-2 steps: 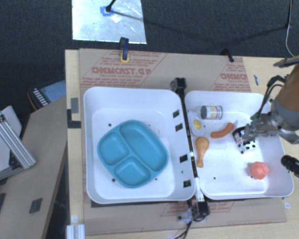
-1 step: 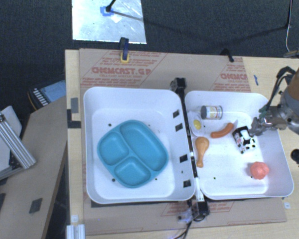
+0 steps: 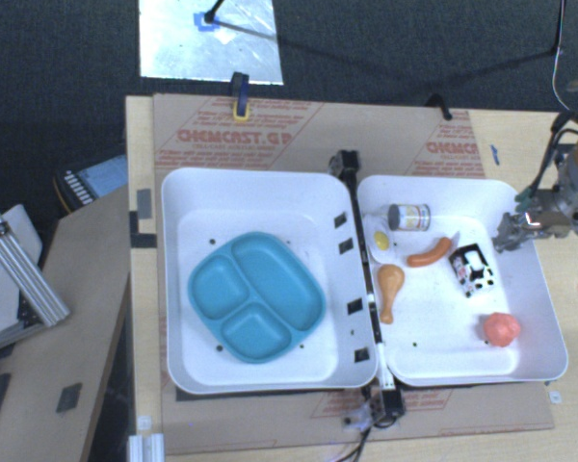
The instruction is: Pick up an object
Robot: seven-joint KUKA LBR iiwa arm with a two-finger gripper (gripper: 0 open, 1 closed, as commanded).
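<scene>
The right bin (image 3: 539, 287) holds a small jar lying on its side (image 3: 408, 218), an orange sausage (image 3: 430, 252), a tan drumstick (image 3: 390, 287), a yellow piece (image 3: 381, 242), a black-and-white toy (image 3: 471, 268) and a pink ball (image 3: 501, 329). My gripper (image 3: 513, 229) hangs at the right bin's right rim, to the right of the black-and-white toy and clear of it. Nothing shows between its fingers.
The left bin (image 3: 188, 210) holds a blue divided plate (image 3: 257, 296). A black clamp strip (image 3: 356, 248) runs between the bins. The bench has a cardboard sheet (image 3: 270, 133) under the bins, and a metal frame (image 3: 14, 268) stands at the far left.
</scene>
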